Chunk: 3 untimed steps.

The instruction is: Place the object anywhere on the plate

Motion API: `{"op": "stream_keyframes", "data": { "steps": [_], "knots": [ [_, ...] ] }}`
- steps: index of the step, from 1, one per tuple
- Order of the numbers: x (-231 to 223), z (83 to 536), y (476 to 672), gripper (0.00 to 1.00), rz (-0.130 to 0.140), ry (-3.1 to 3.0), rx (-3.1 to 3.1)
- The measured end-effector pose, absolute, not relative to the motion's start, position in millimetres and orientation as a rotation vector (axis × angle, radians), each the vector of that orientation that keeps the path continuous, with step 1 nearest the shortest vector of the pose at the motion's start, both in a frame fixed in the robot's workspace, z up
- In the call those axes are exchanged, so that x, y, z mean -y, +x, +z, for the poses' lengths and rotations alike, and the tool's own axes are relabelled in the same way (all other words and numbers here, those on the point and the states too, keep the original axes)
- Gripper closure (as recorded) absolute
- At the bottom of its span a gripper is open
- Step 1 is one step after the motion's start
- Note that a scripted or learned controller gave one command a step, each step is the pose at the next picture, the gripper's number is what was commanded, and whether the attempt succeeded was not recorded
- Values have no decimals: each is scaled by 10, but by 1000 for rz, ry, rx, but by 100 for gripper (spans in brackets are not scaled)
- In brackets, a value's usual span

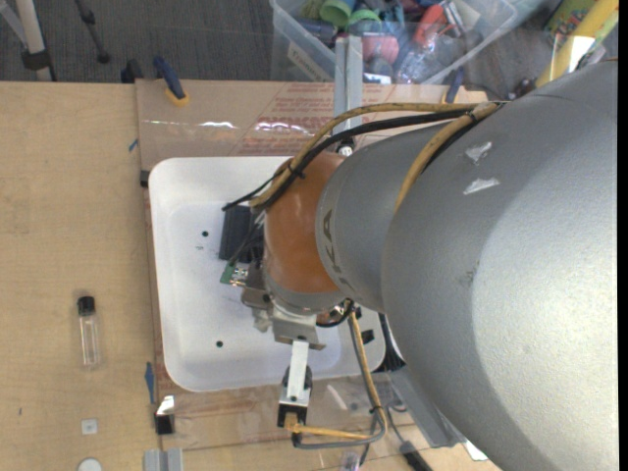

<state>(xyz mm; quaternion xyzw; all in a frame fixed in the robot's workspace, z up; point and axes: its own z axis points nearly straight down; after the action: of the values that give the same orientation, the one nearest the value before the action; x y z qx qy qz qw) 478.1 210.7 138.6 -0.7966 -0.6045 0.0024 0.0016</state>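
Tan cardboard-like counter (49, 194) on the left, matte and flat. A small clear vial (86, 330) with a black cap lies on it, well left of the bin and well apart from the arm. A blue clip (174, 84) sits at the counter's top edge. The white bin (186, 263) is smooth, shallow plastic with rounded corners; its left half is in the open, with two small dark specks (204, 234) on its floor. Shiny clear film (255, 121) lies flat above the bin, with glare on it. Over the bin's middle hangs the wrist: a black box (235, 232) and a small green board (234, 273) on its left side, then the glossy orange band (294, 243), rounded. Below it a white bracket (296, 379) with a dark tip points toward the bin's near rim. A yellow cable (365, 381) loops down beside it, and yellow and black cables run along the top of the arm. The grey arm (491, 263) is a broad, smooth cylinder with a satin sheen, covering the right side. The claw's state cannot be told; the wrist blocks it from this angle. Where the object lies relative to the claw cannot be told either, nor where the plate is; the arm covers that part of the bins. At top right stands a clear tub (392, 18) of mixed coloured plastic items.
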Motion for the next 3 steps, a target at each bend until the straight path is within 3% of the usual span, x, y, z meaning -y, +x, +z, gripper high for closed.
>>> {"op": "stream_keyframes", "data": {
  "steps": [1,2,3],
  "knots": [
    [-1342,2009,4791,100,0,-1962,2453],
    [-1899,909,4820,100,-16,-2278,2166],
    [-2174,911,4842,100,-24,-2668,1671]
  ]
}}
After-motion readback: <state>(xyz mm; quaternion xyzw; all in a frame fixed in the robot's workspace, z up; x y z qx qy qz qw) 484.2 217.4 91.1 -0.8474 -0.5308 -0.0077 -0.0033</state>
